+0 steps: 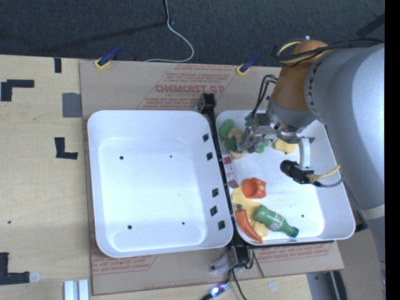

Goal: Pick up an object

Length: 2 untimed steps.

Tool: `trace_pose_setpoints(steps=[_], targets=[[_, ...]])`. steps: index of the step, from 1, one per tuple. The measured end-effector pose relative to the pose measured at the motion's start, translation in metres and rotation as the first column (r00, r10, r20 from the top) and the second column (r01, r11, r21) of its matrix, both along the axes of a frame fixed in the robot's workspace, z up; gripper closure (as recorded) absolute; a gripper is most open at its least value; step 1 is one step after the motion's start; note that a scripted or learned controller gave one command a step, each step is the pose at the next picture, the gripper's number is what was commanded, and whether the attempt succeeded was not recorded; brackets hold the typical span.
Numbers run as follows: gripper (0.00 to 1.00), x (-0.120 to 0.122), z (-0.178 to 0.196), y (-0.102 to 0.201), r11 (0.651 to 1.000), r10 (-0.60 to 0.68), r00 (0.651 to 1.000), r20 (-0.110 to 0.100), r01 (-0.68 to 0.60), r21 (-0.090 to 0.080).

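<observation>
My gripper [253,141] is down in the far left part of the right bin [325,220], among a cluster of small toys. A green toy [227,132] lies just left of it, against the bin's left wall. A yellow piece [286,147] peeks out to its right. Closer to the front lie a red-orange toy [254,187], a yellow piece [245,199], an orange carrot-like toy [245,225] and a green bottle [275,220]. The arm hides what lies directly under the gripper.
The left bin [153,180] stands beside the right one, parted by a divider with black clips [215,167]. A black cable connector [297,170] hangs from the wrist over the right bin. The grey arm covers the right bin's far right corner.
</observation>
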State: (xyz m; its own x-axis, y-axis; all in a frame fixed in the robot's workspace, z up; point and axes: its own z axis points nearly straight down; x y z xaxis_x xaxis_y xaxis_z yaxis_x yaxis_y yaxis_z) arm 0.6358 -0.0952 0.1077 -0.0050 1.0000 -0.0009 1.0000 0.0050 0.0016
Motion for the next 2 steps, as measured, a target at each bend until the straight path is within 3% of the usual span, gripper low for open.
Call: trace_pose_setpoints(steps=[1,2], targets=[[0.00,-0.002,0.001,-0.002,1.000,-0.003,1.000,-0.002,0.003,0.000],[0.00,0.034,-0.022,-0.006,1.000,-0.002,1.000,0.000,0.002,-0.001]])
